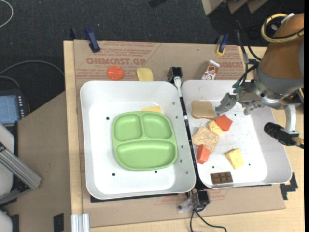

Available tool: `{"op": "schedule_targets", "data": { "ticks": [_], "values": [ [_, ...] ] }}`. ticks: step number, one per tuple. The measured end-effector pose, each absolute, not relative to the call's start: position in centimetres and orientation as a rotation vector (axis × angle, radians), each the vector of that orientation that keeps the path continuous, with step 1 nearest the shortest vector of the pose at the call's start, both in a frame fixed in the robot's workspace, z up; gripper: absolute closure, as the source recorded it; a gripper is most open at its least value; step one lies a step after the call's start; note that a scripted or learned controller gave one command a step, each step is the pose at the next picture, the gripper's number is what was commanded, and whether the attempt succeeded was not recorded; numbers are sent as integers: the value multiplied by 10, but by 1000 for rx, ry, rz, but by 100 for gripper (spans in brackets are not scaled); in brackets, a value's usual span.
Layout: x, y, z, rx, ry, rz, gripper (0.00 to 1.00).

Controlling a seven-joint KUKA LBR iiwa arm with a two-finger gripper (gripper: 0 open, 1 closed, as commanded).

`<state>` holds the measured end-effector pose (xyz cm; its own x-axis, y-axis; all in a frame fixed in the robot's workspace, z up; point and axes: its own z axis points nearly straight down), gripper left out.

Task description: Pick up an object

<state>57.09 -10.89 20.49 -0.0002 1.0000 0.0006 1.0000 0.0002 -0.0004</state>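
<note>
My gripper point(237, 104) hangs over the back of the right bin point(270, 158), open, with nothing between its fingers. Its left finger point(225, 102) is just above and behind an orange block point(223, 123). A brown toast slice point(203, 109) lies to the left of the gripper. Nearer the front of this bin lie a crumbly cracker point(206, 137), a red block point(203, 154), a yellow cheese wedge point(235, 158) and a brown chocolate bar point(222, 178).
The left bin point(96, 129) holds a green divided plate point(144, 140) with a yellow piece point(152, 109) behind it. Behind the bins on the board lie an orange disc point(115, 72), a yellow lump point(144, 74), a small carton point(210, 70) and two blue clamps point(91, 40).
</note>
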Motion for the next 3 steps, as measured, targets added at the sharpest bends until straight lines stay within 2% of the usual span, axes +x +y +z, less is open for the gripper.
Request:
{"op": "schedule_targets", "data": {
  "ticks": [1,2,3],
  "values": [
    [578,-147,83,-2227,-2214,-7,0],
    [577,-139,85,-2220,-2222,-1,0],
    [540,-214,85,-2226,-2212,3,0]
  ]
}}
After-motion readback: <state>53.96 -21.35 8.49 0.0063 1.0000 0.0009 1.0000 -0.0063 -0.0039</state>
